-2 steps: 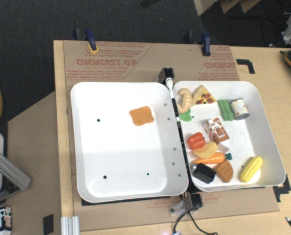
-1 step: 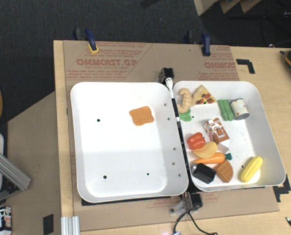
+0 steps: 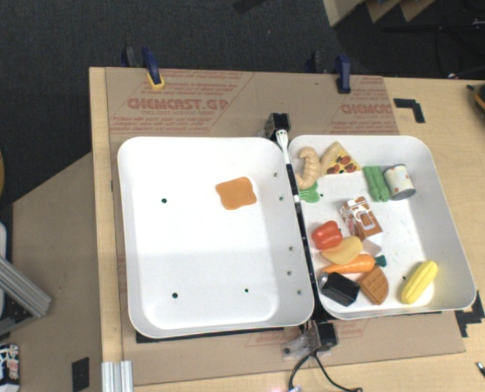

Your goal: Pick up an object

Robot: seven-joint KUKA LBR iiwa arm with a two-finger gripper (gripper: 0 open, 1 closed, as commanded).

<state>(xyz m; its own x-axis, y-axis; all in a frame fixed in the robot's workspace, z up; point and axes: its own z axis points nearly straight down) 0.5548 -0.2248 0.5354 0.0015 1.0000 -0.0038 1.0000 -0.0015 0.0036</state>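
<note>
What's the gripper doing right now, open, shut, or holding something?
Gripper: not in the camera view, so its state cannot be told. The orange piece lies alone in the left bin, and nothing is holding it.

Brown board (image 3: 226,96) under the two bins: red print "CHEMCAST GP" reads across its top left, near the blue clamp (image 3: 153,70). The same red lettering repeats at top right of the board, by the second blue clamp (image 3: 343,73), partly cut off by the right bin (image 3: 451,219); only "CHEMCAST" can be made out there. Smaller red lines above and below each mark are too fine to read. Nothing legible on the toy items.
</note>
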